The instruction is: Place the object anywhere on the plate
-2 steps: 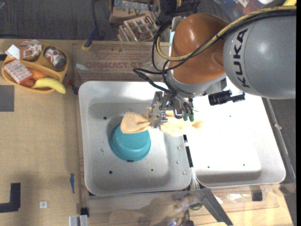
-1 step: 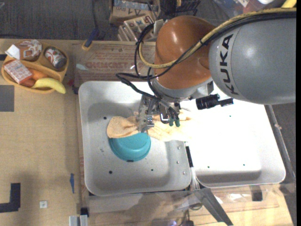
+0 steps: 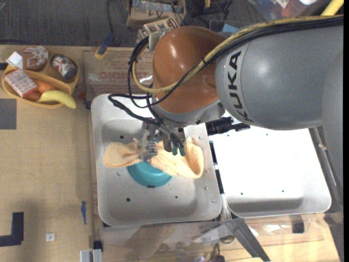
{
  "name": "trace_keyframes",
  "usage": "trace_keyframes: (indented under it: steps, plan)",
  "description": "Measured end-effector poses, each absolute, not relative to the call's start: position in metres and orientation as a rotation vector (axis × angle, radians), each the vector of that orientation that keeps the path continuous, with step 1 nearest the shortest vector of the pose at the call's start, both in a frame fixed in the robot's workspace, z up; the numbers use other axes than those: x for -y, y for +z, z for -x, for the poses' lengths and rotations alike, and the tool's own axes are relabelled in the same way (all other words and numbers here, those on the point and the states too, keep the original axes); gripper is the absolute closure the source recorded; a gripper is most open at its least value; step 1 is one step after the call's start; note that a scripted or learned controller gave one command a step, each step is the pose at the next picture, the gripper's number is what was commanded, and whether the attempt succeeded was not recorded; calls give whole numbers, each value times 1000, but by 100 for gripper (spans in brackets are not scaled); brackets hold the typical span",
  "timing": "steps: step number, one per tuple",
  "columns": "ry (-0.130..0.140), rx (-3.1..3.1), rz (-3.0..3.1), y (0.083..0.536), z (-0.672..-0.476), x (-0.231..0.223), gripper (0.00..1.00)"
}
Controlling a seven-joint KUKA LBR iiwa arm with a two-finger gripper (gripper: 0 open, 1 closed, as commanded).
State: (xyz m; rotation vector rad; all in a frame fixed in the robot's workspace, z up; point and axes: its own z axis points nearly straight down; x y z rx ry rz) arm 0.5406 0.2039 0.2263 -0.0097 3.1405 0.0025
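A teal plate [image 3: 148, 176] lies in the middle of the left bin [image 3: 112, 201], mostly covered. A floppy tan and yellow object [image 3: 182, 161] is draped over the plate's far side, one end reaching left to about the bin's middle and the other curling up on the right. My gripper [image 3: 160, 144] hangs straight down from the orange-banded wrist, right on top of the object's middle. The wrist hides the top of the gripper, and the cloth-like folds hide its tips.
The right bin [image 3: 272, 173] sits beside the left one under the grey arm. A yellow bowl [image 3: 32, 86] with toy food and a banana [image 3: 59, 97] stands on the bench at the far left. Cables trail over the left bin's back rim.
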Motion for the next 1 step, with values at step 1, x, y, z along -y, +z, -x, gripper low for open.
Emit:
trace_keyframes:
  steps: [1]
  plan:
    - [3,-3140,9,227,-541,-204,0]
